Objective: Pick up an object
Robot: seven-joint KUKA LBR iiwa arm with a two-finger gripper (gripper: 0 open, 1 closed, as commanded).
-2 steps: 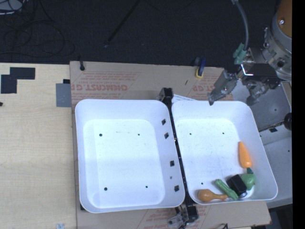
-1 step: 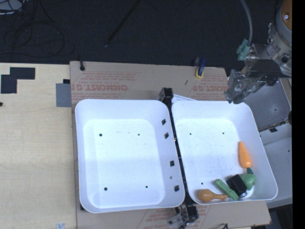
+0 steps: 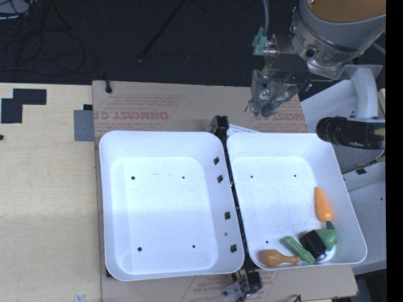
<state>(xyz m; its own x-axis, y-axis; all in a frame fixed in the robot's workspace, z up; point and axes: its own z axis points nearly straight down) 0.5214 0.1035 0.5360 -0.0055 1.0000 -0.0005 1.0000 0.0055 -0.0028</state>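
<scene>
Camera view, looking down at a slant: the pale wooden tabletop [image 3: 44, 187] carries a brown cardboard sheet [image 3: 176, 106], and on that sit two shallow white bins side by side, the left bin [image 3: 119, 146] and the right bin [image 3: 283, 145], joined along a black clipped seam. The grey arm [image 3: 334, 30] with its orange band reaches in from the upper right. Its gripper [image 3: 267, 102] hangs above the cardboard just beyond the far rim of the right bin, well apart from the objects; whether it is open or closed I cannot tell, and nothing is visible in it. All the objects lie in the right bin's near right corner: an orange carrot-shaped piece [image 3: 323, 205] along the right wall, a green stick [image 3: 297, 248], a small black block [image 3: 313, 243] touching a green piece [image 3: 329, 236], and a tan pear-shaped piece [image 3: 277, 257] by the near wall.
</scene>
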